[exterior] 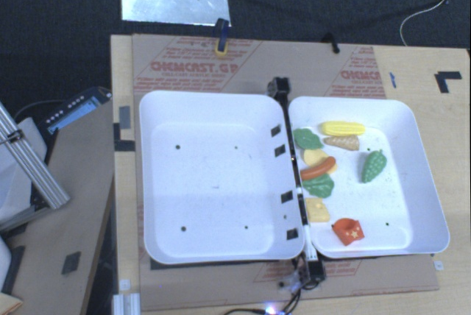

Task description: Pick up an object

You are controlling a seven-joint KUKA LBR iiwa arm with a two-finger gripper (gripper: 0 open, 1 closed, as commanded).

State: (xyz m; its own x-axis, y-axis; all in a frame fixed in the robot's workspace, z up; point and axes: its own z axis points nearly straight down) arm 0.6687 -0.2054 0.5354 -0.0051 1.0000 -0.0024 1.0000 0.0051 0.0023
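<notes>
plastic play food sits in the right bin [423, 159], nothing lifted yet.
we'd go for the green piece [373, 165], lying apart from the cluster by the divider: likely light, rigid and a bit slick, so we'd pinch across its narrow middle. we cannot tell the gripper's state.

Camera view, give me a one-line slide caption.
Toy foods, among them corn, a sausage and a red piece, crowd the right bin.

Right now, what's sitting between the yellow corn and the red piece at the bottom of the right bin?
In the camera view, between the corn and the red piece lie an orange sausage and a green leafy piece.
</notes>
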